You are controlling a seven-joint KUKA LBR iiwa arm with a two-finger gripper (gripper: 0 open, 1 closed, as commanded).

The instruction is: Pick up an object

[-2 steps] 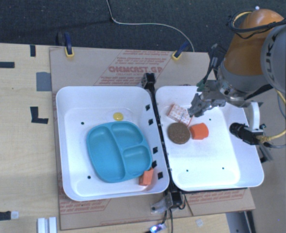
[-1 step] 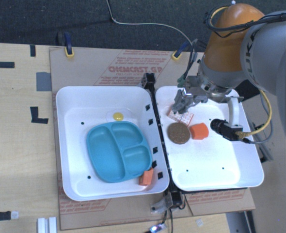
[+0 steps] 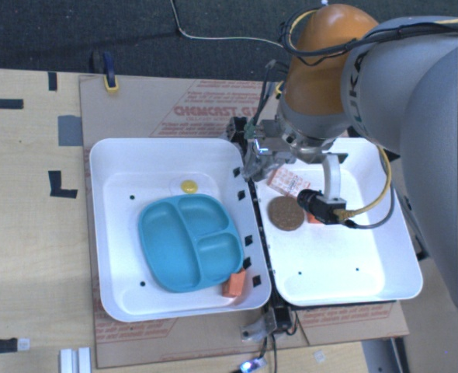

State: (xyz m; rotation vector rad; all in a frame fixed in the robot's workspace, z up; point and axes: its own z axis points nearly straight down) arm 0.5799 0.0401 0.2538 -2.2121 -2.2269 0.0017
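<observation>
Camera view puts two white bins side by side in front of you on a cardboard sheet [image 3: 206, 103] that covers the surface. Look at the left bin [image 3: 109, 208]: a blue divided plate [image 3: 189, 242] lies tilted across its middle, a small yellow disc [image 3: 189, 186] sits just beyond the plate toward the far edge, and an orange block [image 3: 234, 285] rests in the near right corner, touching the plate's rim. Your arm comes in from the right, its orange band [image 3: 322, 61] above the far left part of the right bin [image 3: 353, 278]. The gripper [image 3: 258, 158] hangs low at that bin's far left corner, right by the wall shared with the left bin; you cannot tell its state from this angle. Just beside it lie a white packet with red print [image 3: 289, 181] and a round brown disc [image 3: 286, 214], with a small orange piece [image 3: 312, 217] next to the disc, partly hidden by a black fitting [image 3: 322, 206]
</observation>
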